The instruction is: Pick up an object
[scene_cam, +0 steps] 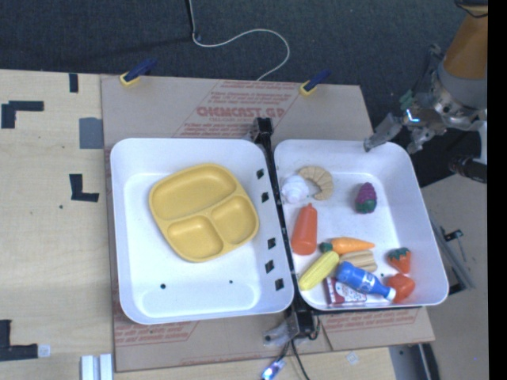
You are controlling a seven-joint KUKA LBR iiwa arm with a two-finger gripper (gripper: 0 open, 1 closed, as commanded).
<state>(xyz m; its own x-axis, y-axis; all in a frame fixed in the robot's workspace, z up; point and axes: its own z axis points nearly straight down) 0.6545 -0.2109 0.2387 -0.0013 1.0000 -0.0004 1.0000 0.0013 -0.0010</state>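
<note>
claw (394, 134): fingers apart, holding nothing, poised over right bin (418, 187) far corner | nearest target: purple toy (364, 197), loose in bin | carrot (304, 229) further in, awaiting descent

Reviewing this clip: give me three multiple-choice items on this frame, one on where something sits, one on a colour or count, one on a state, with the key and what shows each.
1. Where does the yellow divided plate lie?
A. in the left bin
B. in the right bin
C. on the cardboard outside the bins

2. What colour is the grape bunch in the right bin?
A. green
B. purple
C. white

3. Where is the gripper now?
A. pressed onto the plate
B. down among the toys
C. raised near the right bin's far right corner

Key: 1 A, the plate rests on the floor of the left bin. 2 B, the bunch is dark purple. 3 C, the gripper hangs at that corner, apart from the toys.
</note>
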